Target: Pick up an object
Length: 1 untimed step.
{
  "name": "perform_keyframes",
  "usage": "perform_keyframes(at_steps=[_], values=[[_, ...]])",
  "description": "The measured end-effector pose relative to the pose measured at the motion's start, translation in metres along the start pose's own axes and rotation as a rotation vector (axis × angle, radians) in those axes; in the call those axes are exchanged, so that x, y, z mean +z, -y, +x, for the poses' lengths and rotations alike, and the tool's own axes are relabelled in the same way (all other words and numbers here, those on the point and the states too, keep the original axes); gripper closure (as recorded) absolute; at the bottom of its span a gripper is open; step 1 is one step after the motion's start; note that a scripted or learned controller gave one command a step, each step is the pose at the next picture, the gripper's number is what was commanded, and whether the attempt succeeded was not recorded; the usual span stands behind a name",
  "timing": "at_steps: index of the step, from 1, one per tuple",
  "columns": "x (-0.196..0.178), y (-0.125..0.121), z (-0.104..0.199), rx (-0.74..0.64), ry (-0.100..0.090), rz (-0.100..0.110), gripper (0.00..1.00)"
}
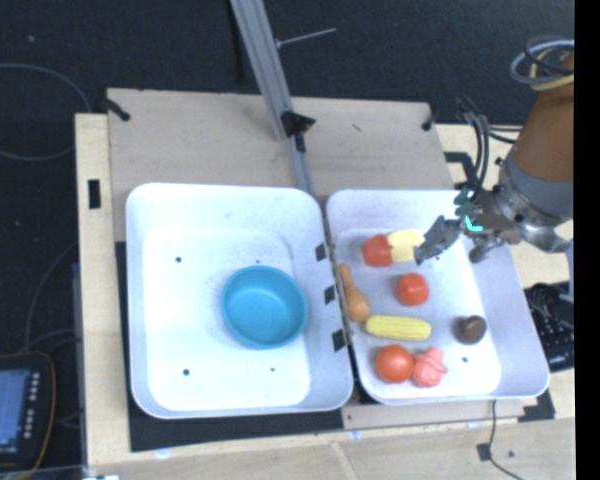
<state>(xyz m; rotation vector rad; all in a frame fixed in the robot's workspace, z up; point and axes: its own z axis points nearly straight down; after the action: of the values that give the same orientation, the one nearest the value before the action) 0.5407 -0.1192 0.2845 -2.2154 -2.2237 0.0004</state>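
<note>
The gripper [432,245] hovers low over the right bin [500,298], its dark fingers just beside a pale yellow block [405,244] that touches a red tomato [377,251]; whether the fingers are spread or closed, I cannot tell, and nothing visibly sits between them

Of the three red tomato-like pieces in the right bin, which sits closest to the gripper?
The uppermost red piece, touching the pale yellow block beside the gripper; the other two lie lower.
</note>
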Motion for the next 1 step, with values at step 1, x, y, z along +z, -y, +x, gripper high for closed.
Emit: perform_keyframes(at_steps=[1], values=[[-0.0014,-0.0005,0.0,0.0,0.0,-0.003,0.0]])
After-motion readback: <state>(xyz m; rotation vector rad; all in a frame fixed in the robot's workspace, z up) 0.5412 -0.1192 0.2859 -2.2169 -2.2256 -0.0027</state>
